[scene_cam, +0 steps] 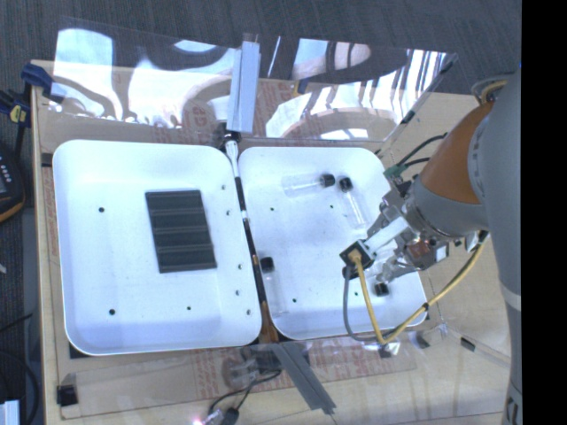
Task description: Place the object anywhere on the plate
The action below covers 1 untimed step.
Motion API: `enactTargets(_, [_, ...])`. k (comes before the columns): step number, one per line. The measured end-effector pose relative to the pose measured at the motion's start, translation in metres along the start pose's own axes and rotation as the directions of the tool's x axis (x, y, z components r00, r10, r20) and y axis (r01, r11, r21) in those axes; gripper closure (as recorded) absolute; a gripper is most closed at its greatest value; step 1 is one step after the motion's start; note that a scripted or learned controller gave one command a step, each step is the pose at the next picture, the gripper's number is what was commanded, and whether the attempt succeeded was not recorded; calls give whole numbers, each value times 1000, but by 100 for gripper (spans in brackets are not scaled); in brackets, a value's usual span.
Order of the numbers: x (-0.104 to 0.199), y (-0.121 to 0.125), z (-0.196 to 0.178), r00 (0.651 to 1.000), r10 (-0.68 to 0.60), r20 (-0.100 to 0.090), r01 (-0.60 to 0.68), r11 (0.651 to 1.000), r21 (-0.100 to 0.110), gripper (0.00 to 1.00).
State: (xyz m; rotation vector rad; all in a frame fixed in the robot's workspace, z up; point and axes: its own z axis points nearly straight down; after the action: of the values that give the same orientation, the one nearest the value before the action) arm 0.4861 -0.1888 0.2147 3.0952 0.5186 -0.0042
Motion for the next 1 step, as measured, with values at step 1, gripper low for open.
enactTargets(1, [39, -101, -7, 1000, 12, 4, -12, 1000, 7, 100])
